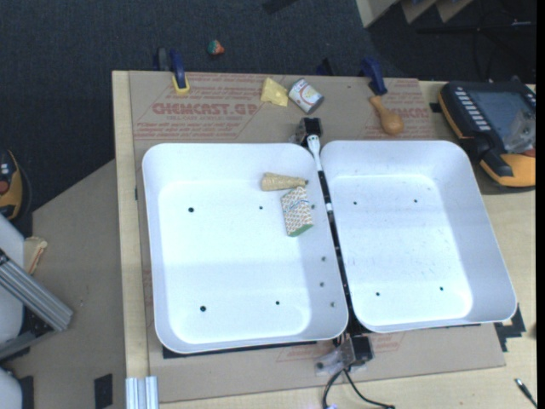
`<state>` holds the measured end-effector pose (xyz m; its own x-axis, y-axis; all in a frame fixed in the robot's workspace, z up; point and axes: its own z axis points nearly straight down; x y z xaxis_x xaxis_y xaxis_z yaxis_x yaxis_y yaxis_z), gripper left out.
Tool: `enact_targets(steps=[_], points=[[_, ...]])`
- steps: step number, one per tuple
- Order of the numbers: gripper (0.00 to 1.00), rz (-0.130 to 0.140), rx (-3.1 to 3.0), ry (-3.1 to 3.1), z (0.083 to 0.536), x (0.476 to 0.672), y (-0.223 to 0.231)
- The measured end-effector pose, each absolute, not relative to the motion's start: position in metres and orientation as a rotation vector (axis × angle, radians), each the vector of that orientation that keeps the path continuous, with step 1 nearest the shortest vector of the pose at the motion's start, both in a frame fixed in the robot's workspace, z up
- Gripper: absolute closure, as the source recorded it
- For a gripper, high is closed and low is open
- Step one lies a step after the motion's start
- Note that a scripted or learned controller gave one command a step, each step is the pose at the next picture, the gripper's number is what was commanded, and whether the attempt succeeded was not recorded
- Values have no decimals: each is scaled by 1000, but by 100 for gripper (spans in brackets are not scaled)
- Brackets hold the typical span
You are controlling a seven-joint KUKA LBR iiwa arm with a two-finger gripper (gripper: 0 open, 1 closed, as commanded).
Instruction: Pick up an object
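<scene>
Two objects lie in the left bin (170,254), near its far right side. A tan cone-shaped piece (282,181) lies on its side, pointing right. Just below it rests a small patterned green-and-white packet (296,210), almost touching the cone. The right bin (477,254) stands beside the left one, their rims meeting along a dark seam.
On the cardboard behind the bins lie a yellow wedge (274,93), a small white box (306,95) and a wooden-handled tool (387,116). Blue clamps (178,69) hold the board's far edge. A yellow-and-black pendant (494,126) sits at the right.
</scene>
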<state>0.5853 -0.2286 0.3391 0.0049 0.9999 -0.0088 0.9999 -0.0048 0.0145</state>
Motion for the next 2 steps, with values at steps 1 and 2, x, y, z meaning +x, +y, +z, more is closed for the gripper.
enact_targets(steps=[1,2], points=[[100,3,2218,2214,371,551,-225],[100,3,2221,2215,410,489,-225]])
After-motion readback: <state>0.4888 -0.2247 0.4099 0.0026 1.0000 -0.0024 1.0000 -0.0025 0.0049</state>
